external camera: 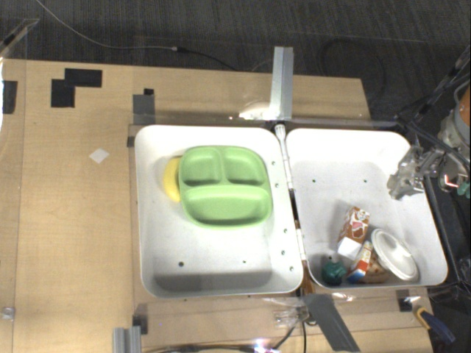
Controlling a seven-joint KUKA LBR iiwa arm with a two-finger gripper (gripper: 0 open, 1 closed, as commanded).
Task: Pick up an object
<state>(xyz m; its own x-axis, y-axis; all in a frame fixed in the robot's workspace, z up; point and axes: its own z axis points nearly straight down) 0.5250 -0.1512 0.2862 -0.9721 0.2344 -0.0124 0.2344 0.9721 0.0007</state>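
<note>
The right bin (pixel 346 160) holds a small heap near its front right corner: a brown patterned packet (pixel 356 224), a silver round lid or dish (pixel 394 254), a small white box (pixel 348 250) and a dark green ball (pixel 334 272). My gripper (pixel 406 177) hangs at the right rim of that bin, above and behind the heap, apart from every object. Nothing shows between its metal fingers (pixel 401 184). In the left bin (pixel 213 263) a green divided plate (pixel 224 184) lies over a yellow object (pixel 171 179), which peeks out at the plate's left side.
A metal post (pixel 282 83) stands behind the seam between the bins. The wooden bench (pixel 66 212) spreads to the left. Cables and arm parts (pixel 449 153) crowd the right edge.
</note>
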